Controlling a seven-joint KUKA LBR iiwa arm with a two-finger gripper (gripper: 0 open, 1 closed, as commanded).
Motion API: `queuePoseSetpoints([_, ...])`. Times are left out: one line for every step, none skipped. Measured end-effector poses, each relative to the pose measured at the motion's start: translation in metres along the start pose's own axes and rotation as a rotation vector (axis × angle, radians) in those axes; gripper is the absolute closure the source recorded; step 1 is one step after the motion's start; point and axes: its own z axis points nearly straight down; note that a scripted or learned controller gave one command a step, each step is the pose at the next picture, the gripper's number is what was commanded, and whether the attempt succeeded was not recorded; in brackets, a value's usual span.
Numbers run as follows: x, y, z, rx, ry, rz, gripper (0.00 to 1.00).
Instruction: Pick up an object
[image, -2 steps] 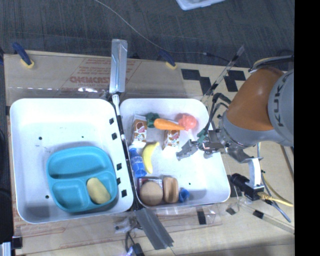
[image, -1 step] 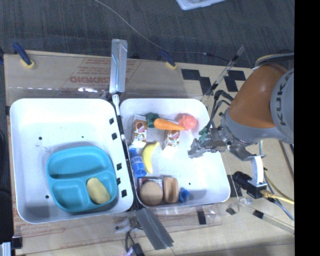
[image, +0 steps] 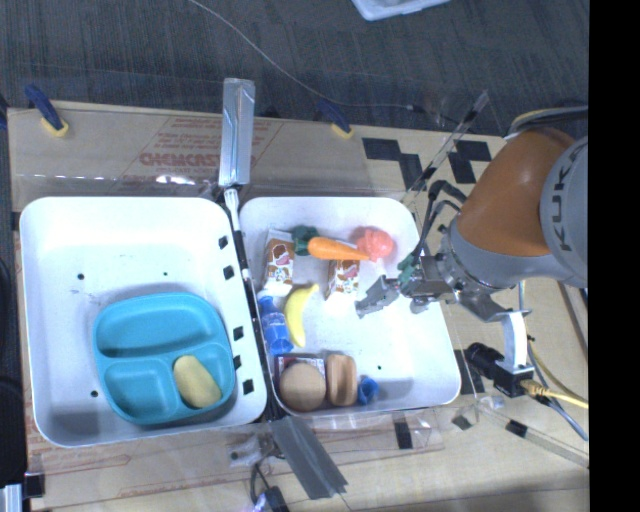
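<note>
Pincer (image: 383, 293) released, holding nothing, over right bin (image: 435, 370) bare floor (toys crowd 9–12 o'clock); risk: closing on air

My bench (image: 120, 150) carries brown printed cardboard (image: 180, 145) behind two white bins set side by side. In the left bin (image: 60, 230) lies a blue divided tray (image: 150, 340), and a yellowish potato (image: 197, 381) sits in its near right compartment. A silver strip (image: 236, 135) stands over the seam between the bins. A blue clamp (image: 47, 110) grips the cardboard's far left edge. Black squares (image: 400, 155) mark the bench behind the right bin (image: 440, 372). A yellow cable (image: 560, 398) runs off at the right
</note>
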Motion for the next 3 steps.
queuePoseSetpoints([-0.030,0.072,0.078,0.007,0.000,0.041,0.00])
queuePoseSetpoints([-0.027,0.139,0.122,0.002,0.004,-0.087,0.00])
queuePoseSetpoints([0.005,0.167,0.141,-0.003,0.000,-0.013,0.00])
